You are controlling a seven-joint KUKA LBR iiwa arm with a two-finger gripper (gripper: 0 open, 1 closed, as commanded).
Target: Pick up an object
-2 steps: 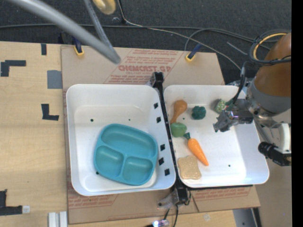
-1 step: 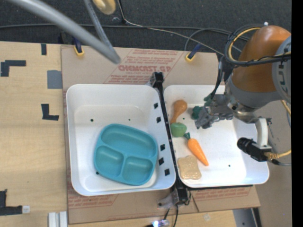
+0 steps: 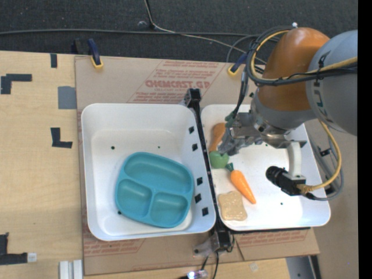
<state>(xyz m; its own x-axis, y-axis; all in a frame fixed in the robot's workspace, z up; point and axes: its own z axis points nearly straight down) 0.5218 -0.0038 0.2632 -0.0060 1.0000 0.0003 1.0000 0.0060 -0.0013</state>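
My pincer [image 3: 231,144] hangs low in the right bin [image 3: 308,214], close to the divider, and I cannot tell whether it is released or clenched. Crowded just beneath it are the green piece [image 3: 218,159], an orange piece [image 3: 217,136] and the carrot [image 3: 242,186], so I may nudge one aside or catch two together. The bread slice [image 3: 232,206] lies nearer the front; the teal plate [image 3: 154,189] sits in the left bin [image 3: 99,156].

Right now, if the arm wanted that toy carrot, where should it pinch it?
Probably across the thick orange middle of the carrot, coming straight down from above. It lies flat in the right bin, slanting from its green top down to its point, so the fingers should close across its narrow width. The bread-shaped piece sits close beside its tip.
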